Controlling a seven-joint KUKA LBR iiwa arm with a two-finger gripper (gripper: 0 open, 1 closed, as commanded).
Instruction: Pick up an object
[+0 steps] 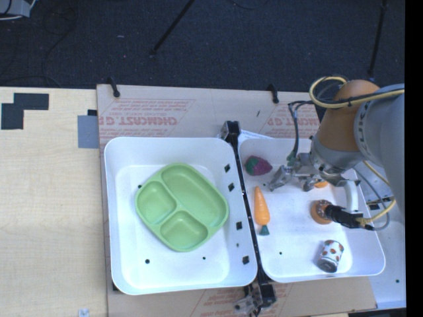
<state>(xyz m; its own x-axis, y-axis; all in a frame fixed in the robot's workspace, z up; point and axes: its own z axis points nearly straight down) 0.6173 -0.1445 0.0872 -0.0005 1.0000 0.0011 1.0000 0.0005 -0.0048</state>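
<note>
1. The grey arm (pixel 370 121) reaches in from the right of the camera view, its orange band (pixel 340 121) sitting above the wrist, and bends down over the far part of the right bin (pixel 370 259).
2. The hand (pixel 285 177) points leftward and downward, low over the bin's white floor, with metal parts spread out around the wrist.
3. Whether the hand is released or clenched cannot be told; nothing shows between its tips.
4. A dark red, berry-like toy with a green top (pixel 258 166) lies in the far left corner of the right bin, just beside the hand on its left, apart from it.
5. A toy carrot (pixel 262 208) lies near the divider between the bins, its green end toward the near side, just in front of the hand.
6. A round orange-brown piece (pixel 321 211) lies to the right of the carrot, under the arm's cabling.
7. A small cup lying on its side, white with brown spots (pixel 330 254), rests near the front right of the same bin.
8. The left bin (pixel 125 164) holds a green three-compartment plate (pixel 181 206), set at a tilt to the bin's walls.
9. Both bins sit on a cardboard sheet (pixel 152 114) on the pale wooden worktop (pixel 46 203).
</note>
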